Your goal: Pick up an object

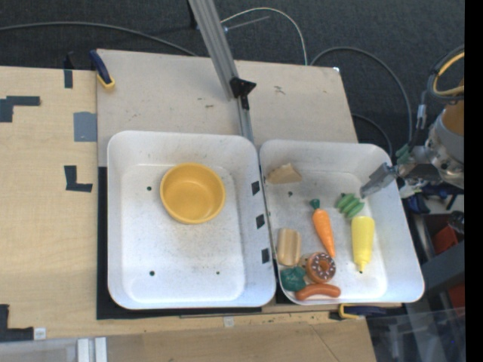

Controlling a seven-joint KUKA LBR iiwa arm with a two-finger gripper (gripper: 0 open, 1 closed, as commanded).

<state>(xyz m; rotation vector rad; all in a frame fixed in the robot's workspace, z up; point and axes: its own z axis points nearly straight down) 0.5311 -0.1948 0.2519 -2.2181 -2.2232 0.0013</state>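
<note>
Two white bins sit side by side on the bench; toy food lies in the right bin. My claw hovers at its right rim, above the yellow corn; its spread I cannot tell.

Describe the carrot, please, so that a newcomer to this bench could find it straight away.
Start at the right-hand bin, the one crowded with toy food. Near its middle lies the carrot, pointing from upper left to lower right, with the yellow bottle on its right and a doughnut at its lower tip. It is the only slim orange cone, capped with a small green top.
</note>
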